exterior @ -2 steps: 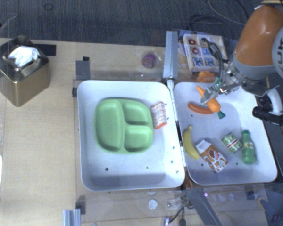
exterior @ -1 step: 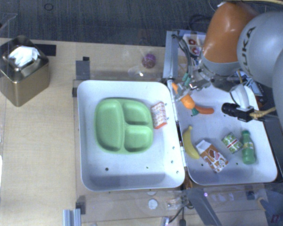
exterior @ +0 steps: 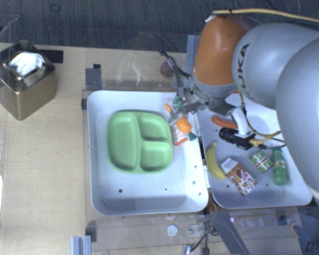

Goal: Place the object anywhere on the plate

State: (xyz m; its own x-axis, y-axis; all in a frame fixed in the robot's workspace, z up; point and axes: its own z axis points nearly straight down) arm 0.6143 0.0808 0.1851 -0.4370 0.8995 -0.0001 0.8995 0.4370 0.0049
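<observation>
Plate in left bin | banana, bottle, possibly cartons in right bin

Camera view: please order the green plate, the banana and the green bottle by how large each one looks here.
1. green plate, clearly the largest.
2. banana.
3. green bottle, a little smaller than the banana; they look close in size, so this order is less sure.

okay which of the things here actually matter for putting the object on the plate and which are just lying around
Job: green plate; gripper; orange carrot-like toy beside the plate.

Lying about: banana, green bottle, small printed box, small can, gold tissue box.
</observation>
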